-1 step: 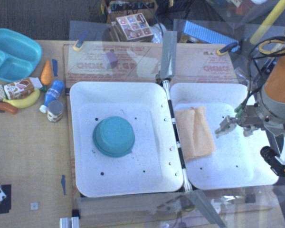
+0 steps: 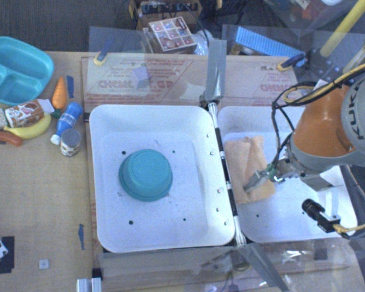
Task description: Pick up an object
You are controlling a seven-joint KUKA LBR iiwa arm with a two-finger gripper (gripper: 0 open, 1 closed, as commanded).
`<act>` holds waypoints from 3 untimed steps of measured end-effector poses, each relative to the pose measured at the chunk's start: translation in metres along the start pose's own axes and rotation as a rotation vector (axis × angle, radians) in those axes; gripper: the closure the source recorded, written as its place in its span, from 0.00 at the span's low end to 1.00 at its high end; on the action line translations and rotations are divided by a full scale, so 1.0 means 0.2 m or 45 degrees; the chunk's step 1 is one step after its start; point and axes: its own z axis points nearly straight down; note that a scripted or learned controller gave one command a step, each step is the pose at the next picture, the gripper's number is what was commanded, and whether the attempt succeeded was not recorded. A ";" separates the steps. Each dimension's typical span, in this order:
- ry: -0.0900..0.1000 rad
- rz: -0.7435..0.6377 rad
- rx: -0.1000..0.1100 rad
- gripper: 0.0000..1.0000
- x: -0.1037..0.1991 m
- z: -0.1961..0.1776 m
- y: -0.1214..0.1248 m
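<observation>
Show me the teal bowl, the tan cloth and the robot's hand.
teal bowl [image 2: 146, 174], camera view, middle of its upturned base
tan cloth [image 2: 244, 157], camera view, its upper middle
hand [image 2: 253, 183], camera view, between its fingertips

Two bins side by side on bench: left bin [image 2: 109, 224] holds a bowl [image 2: 146, 174], upside down, a bit left of centre. Right bin [image 2: 280, 230] holds a cloth [image 2: 248, 163] against its left wall — gripper [image 2: 258, 180] right over cloth's lower end, arm [image 2: 325, 132] coming in from the right. Left of the bins on bench: divided tray [image 2: 15, 69], carrot [image 2: 60, 93], banana [image 2: 30, 129], bottle [image 2: 66, 121], can [image 2: 70, 142]. Behind bins — flat cardboard [image 2: 140, 78], box [image 2: 169, 34].
</observation>
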 end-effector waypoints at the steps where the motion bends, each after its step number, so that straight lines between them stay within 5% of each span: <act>1: -0.002 0.007 -0.005 1.00 -0.01 -0.05 0.00; 2: -0.002 0.007 -0.005 0.00 -0.01 -0.05 0.00; 3: -0.001 0.012 -0.004 0.00 -0.01 0.02 -0.01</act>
